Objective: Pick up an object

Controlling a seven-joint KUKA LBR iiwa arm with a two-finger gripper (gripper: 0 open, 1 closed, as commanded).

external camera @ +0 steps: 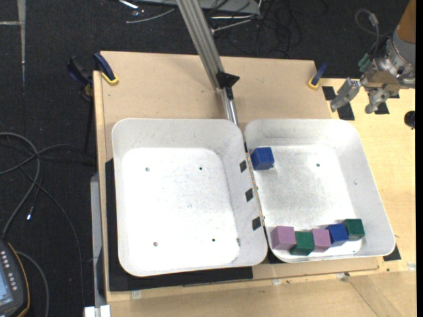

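A lone blue cube (262, 158) sits near the left wall of the right bin (370, 177). Along that bin's front edge lies a row of cubes: purple (283, 237), green (304, 242), a second purple (321, 238), blue (338, 233) and dark green (354, 228). My gripper (361, 98) hangs at the upper right, above the bench just beyond the right bin's far right corner. Its two fingers stand apart with nothing between them.
The left bin (129, 144) lies beside the right one. A slanted metal pole (201, 35) runs from the top down to the seam between the bins. Clamps (106, 70) grip the bench's far corners.
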